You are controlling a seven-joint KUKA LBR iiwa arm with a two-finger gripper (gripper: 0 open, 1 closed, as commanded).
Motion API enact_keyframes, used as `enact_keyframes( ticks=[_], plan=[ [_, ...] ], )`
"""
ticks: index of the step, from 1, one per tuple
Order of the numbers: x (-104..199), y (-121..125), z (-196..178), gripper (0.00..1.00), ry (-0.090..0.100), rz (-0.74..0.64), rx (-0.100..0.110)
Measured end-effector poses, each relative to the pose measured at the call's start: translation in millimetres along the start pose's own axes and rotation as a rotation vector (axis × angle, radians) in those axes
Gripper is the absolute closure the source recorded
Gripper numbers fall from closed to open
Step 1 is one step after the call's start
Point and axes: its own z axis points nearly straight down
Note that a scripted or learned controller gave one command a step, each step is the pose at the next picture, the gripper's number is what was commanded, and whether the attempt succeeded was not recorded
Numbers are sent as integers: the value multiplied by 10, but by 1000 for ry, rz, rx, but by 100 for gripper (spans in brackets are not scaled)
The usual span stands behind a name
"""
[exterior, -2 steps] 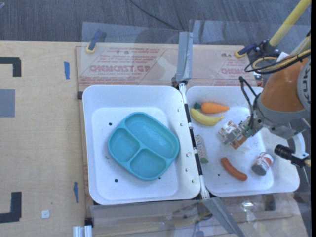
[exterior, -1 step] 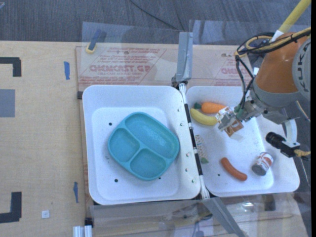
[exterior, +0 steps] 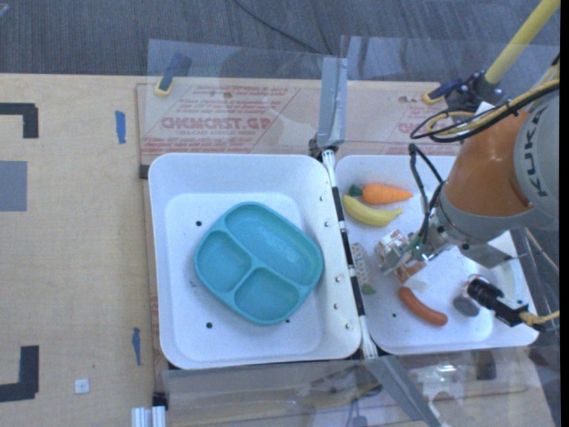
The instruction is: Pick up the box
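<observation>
Camera view: the gripper (exterior: 411,254) hangs just above the box (exterior: 389,248); its state can't be told.

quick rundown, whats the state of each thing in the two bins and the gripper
blue divided plate: flat in the left bin, tilted askew, nothing in its compartments
carrot: lying in the right bin, near the far edge
banana: lying just beside the carrot
sausage: lying loose near the front
gripper: low over the right bin, between banana and sausage; grip unclear

Box under claw (exterior: 402,254), largely hidden.
</observation>
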Motion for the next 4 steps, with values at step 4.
enact_keyframes(
  ticks=[4],
  plan=[
    [434,557,-2286,100,-6,-205,-5]
  ],
)
